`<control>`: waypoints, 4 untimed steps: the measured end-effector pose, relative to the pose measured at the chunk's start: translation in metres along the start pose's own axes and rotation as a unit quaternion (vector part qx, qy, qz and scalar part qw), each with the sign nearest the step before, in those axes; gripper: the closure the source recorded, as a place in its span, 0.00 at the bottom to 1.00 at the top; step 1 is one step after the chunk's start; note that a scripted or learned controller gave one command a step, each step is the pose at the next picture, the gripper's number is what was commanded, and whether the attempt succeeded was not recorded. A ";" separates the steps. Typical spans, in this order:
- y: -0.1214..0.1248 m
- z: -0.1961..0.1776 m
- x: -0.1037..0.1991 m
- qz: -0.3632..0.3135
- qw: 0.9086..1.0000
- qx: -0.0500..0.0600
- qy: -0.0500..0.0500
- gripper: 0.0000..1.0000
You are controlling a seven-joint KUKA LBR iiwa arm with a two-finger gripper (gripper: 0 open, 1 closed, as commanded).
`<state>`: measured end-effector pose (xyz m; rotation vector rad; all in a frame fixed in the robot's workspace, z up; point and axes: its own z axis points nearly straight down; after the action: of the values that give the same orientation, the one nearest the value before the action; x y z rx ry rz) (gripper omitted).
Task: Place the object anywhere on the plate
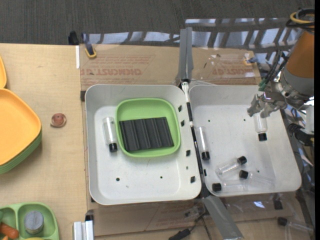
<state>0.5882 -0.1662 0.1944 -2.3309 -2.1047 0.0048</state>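
Vial hangs clamped in your pincer above the right bin; you're mid-carry. Next, swing left over the green plate and release.

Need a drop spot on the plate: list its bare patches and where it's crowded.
The green plate is mostly taken by the black ridged block. Bare room: the strip between the block and the plate's far rim, and narrow margins at the sides. Crowded just outside: a vial lies against its left rim.
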 end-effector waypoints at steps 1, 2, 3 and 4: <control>0.000 0.000 0.000 0.000 1.000 0.000 0.000 0.00; -0.034 -0.017 0.037 0.018 1.000 0.000 0.001 0.00; -0.030 -0.015 0.020 0.028 1.000 0.000 0.000 0.00; -0.055 0.006 0.029 0.062 0.998 0.001 0.000 0.00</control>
<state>0.5363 -0.1319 0.1890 -2.4564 -1.9546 0.0054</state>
